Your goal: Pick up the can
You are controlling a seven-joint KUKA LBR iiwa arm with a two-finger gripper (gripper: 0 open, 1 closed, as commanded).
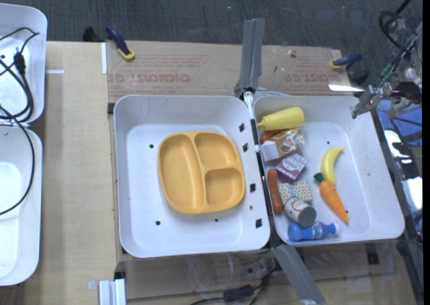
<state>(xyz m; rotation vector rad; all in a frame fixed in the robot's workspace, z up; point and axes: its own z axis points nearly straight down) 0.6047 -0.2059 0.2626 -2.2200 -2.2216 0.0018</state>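
A blue bottle [311, 231] lies nearest in the right bin [366, 183]; the can [299, 211] lies tipped just behind it, axis slanting, touching a sausage [274, 191]. The gripper [376, 94] hovers beyond, upper right; its opening cannot be told.

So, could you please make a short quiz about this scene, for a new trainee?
1. True or false: the can lies in the right bin.
2. Which thing lies just in front of the can, nearest the bin's front wall?
A. the blue bottle
B. the banana
C. the yellow mustard bottle
3. Fill in: the left bin holds a yellow ____ with three compartments.

Key
1. True. It lies on its side among the other items, near the front.
2. A
3. tray
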